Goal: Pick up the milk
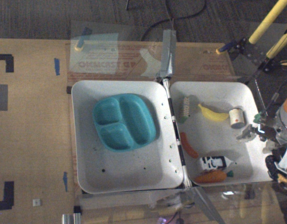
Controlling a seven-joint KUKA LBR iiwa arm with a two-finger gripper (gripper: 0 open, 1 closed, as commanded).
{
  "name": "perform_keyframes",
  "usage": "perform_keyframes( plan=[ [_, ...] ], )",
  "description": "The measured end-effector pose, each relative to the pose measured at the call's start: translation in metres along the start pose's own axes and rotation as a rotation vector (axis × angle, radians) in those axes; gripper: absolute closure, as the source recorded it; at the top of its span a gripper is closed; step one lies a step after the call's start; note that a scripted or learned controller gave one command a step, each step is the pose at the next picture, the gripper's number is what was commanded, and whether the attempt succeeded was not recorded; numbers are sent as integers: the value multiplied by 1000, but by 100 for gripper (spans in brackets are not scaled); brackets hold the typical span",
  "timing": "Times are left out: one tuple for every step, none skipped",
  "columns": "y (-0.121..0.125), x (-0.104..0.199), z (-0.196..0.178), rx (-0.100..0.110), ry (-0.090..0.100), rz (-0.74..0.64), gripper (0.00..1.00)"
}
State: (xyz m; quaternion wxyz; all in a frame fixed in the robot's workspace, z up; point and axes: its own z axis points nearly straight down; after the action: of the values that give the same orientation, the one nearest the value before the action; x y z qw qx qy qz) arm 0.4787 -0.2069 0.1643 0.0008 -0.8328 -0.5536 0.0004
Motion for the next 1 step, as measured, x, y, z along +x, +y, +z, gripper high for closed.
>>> perform_keyframes(
  plan=[
    [-21, 78, 77, -5, 0, 300, 0]
  ],
)
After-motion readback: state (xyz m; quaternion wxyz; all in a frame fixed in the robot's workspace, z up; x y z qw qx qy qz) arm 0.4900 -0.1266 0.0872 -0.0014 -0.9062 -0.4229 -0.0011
